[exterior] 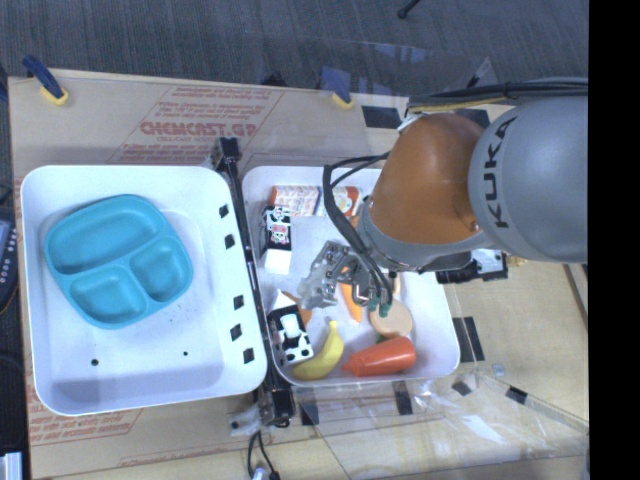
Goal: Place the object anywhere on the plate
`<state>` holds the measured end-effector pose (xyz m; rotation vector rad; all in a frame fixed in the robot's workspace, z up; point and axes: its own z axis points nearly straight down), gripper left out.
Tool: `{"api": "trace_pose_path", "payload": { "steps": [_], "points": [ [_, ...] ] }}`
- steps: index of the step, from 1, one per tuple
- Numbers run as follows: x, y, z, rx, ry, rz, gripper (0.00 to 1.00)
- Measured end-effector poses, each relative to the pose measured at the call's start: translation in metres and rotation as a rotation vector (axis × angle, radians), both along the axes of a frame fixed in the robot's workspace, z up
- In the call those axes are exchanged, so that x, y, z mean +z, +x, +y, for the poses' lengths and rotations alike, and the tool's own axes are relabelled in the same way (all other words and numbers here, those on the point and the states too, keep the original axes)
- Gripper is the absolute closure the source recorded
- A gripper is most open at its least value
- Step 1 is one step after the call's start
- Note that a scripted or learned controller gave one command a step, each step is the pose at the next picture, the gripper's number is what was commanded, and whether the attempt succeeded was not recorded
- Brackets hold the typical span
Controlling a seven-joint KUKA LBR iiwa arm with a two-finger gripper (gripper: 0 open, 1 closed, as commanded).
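A blue divided plate (118,258) lies in the left white bin (60,383), toward its upper left. My gripper (328,280) hangs low over the middle of the right bin (440,343), among the toy foods. Just right of it lie a thin orange piece (352,304) and a tan round piece (391,320). Below it are a yellow banana (321,354), a red-orange vegetable (381,356) and a cow-patterned carton (292,339). I see nothing clearly held in the gripper.
A second cow-patterned carton (278,228), a white block (277,261) and a printed box (296,200) sit in the right bin's upper left. The arm's orange band (425,183) covers the bin's upper right. A black-clipped divider (238,258) separates the bins.
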<state>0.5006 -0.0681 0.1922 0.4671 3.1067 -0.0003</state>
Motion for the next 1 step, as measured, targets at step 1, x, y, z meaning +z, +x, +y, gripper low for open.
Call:
{"api": "trace_pose_path", "payload": {
  "steps": [1],
  "points": [
    [0.0, 0.0, -0.0001, 0.0, 0.0, 0.0, 0.0]
  ]
}}
